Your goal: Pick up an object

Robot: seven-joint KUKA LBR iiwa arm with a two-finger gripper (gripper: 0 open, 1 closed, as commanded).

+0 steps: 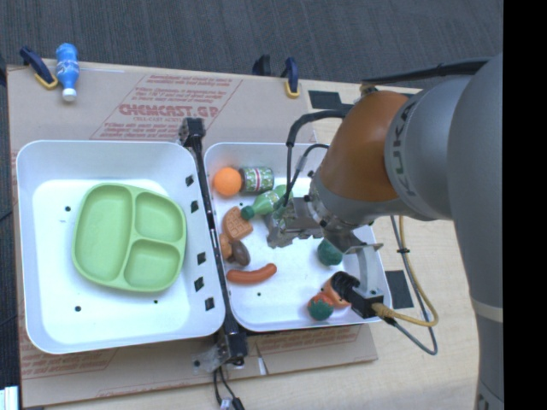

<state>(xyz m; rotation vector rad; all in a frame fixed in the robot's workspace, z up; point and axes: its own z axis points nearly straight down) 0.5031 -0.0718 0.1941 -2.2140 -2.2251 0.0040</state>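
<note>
A single fixed camera looks down from above the brown cardboard-covered bench [162, 101], tilted at a slant so the far edge of the bench with its blue clamps [291, 75] sits toward the top of the frame and dark grey carpet [214, 11] shows beyond it. It stands far enough back to take in both shallow white plastic bins, the left one [34, 254] and the right one [282, 310], side by side across the middle. The bulky grey arm with its orange band [367, 156] enters from the right and, being nearer the lens, looms large over the right bin.
</note>
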